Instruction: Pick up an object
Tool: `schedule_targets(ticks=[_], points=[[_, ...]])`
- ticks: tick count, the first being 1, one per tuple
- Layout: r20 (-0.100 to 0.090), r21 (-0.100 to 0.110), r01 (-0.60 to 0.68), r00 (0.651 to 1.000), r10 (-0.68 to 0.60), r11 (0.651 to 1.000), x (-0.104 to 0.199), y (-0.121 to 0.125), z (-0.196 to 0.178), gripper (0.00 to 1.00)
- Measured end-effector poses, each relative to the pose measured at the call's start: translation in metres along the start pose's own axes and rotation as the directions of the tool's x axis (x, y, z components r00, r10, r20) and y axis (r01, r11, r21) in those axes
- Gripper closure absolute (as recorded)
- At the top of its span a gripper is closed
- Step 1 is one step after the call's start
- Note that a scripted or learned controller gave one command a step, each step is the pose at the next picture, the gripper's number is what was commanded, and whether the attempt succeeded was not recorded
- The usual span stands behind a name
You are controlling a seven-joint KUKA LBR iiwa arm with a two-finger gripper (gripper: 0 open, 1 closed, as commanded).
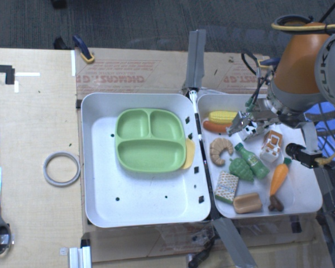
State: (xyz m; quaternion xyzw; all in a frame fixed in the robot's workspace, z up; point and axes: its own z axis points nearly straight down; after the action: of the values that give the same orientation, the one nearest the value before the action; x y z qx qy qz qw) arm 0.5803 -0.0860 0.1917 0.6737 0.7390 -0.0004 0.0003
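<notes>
Gripper (244,123) hovers low in the right bin (301,205), jaw state unclear; corn (222,116) just left, croissant (220,148) below. Best descend squarely over one item.

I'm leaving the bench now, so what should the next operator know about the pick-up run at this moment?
Gripper: low in the right bin, by the corn and hot dog. Nothing visibly held; grip state unclear.
Right bin contents: corn, hot dog, croissant, green bottle, carton, carrot, cracker packet, bread piece.
Left bin: green divided plate over a yellow item.
Done: arm is at the toys.
Left: secure one object and lift it.
</notes>
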Motion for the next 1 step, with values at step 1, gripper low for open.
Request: schedule_targets(ticks=[1], points=[[-0.001,0.002,0.093,0.996,-0.093,0.996,0.0252,-0.0112,0.0007,0.0]])
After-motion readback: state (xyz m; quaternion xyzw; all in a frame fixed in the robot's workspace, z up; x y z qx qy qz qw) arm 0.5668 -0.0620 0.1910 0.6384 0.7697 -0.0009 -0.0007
